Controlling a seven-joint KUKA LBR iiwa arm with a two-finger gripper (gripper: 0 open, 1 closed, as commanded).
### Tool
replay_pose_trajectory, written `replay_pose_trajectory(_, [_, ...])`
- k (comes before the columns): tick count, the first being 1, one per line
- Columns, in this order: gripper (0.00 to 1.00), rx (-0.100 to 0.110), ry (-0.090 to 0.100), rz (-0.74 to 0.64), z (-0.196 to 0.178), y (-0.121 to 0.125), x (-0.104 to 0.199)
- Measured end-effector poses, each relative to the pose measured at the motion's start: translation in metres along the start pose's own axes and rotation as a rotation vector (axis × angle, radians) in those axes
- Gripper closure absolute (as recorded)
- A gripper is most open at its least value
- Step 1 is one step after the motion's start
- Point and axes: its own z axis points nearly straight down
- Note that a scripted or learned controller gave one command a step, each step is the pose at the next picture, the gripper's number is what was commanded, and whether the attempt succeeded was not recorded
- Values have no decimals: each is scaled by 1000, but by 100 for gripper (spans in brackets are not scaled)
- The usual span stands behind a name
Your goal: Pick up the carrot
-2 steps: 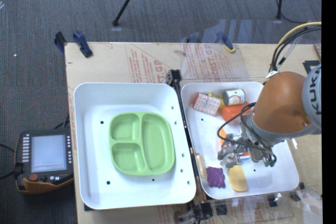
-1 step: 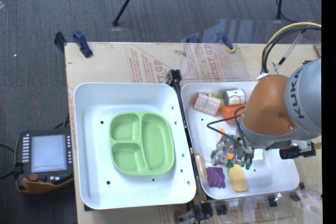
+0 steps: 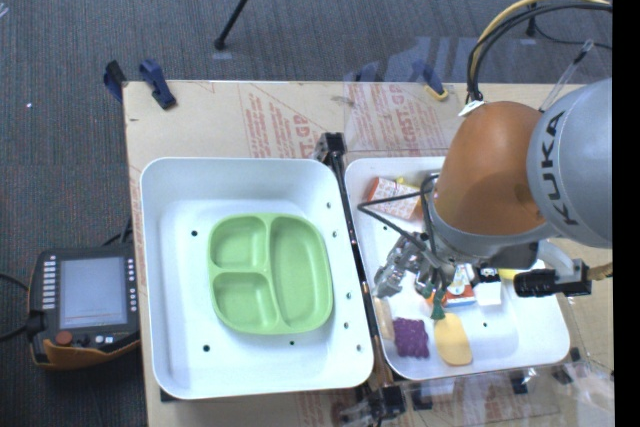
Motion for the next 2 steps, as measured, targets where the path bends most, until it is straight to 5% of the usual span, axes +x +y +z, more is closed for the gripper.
replay_pose_trajectory(1, [100, 7, 6, -66, 3, -24, 10])
replay_pose_trajectory(2, [100, 9, 5, 350, 4, -13, 16])
